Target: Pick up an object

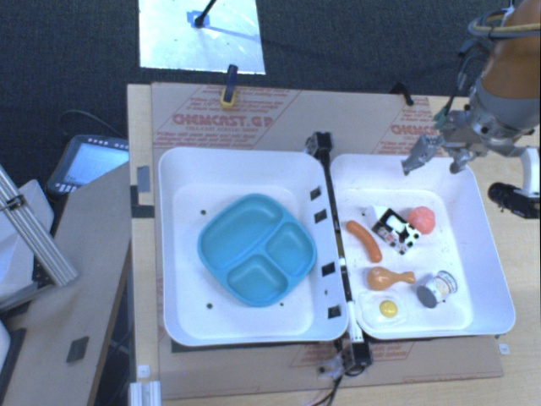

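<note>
No pick is made yet: the gripper (pixel 439 155) hovers released, holding nothing, over the right bin's (pixel 490 265) far edge, with the sausage (pixel 364 240) and other items lying below.

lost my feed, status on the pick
Gripper open, above right bin's far edge, holding nothing. Hot dog, pink ball, can lie untouched. Nothing in the way.

A dark carpeted floor (pixel 76 49) is seen behind the table (pixel 355 112), which is covered by printed cardboard. A shiny metal sheet (pixel 201 24) is laid on the floor, and a tablet (pixel 84 166) is placed at left.
</note>
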`<state>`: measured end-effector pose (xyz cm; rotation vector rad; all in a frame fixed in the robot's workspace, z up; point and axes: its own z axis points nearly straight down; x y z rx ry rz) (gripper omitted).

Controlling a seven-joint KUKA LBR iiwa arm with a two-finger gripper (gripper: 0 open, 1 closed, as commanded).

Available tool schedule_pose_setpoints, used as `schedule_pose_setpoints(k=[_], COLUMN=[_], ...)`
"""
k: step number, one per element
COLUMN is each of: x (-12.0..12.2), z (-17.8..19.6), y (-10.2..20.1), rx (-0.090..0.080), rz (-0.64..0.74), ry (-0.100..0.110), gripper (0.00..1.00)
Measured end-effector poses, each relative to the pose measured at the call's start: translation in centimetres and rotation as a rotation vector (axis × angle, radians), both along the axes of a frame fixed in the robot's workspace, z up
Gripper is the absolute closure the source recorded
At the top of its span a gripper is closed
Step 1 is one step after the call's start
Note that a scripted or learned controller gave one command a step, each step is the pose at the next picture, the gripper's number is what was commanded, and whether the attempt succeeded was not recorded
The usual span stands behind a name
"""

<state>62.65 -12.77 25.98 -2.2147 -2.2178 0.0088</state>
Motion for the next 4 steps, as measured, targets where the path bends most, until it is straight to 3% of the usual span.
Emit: schedule_pose_setpoints(k=[1,4], x=[0.2,0.3], z=[0.7,-16.9], y=[0.0,1.3], rx=[-0.001,0.000], rz=[0.002,0.003], ry=[-0.011,-0.007], gripper=[0.00,0.00])
